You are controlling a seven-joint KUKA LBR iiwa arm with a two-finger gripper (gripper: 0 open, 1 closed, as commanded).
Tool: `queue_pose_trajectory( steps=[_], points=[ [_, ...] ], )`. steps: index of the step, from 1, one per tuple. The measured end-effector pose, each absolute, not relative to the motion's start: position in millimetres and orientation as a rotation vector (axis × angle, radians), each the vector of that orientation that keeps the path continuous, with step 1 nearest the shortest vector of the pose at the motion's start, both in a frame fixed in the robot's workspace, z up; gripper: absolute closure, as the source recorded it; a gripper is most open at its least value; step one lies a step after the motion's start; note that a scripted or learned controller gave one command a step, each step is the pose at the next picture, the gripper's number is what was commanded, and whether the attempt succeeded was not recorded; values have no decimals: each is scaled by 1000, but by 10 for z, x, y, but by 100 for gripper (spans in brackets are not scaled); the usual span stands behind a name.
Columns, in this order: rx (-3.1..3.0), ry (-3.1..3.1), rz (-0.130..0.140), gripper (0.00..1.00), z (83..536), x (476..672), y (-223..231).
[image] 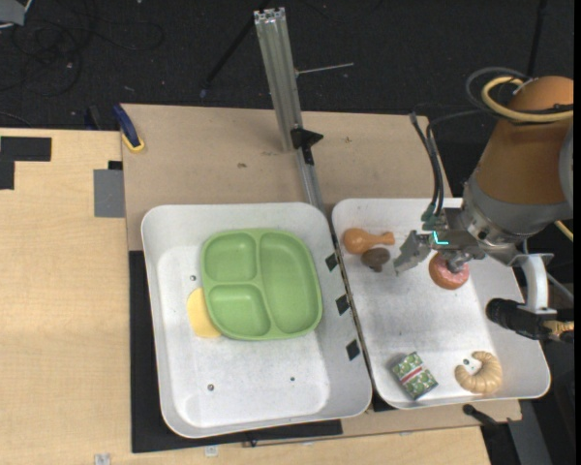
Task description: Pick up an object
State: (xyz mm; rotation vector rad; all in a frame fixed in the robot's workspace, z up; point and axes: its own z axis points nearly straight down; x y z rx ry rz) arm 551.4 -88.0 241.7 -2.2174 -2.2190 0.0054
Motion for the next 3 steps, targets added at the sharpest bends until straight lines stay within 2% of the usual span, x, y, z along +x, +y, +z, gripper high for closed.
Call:
queue_pose_trajectory(
  steps=[1, 2, 3],
  points=[
    [-2218, -2220, 4, 0, 2423, 5518, -880],
    [-2216, -2217, 8, 0, 1983, 5539, -867],
    [-2215, -2216, 9, 0, 1349, 5508, -803]
  ],
)
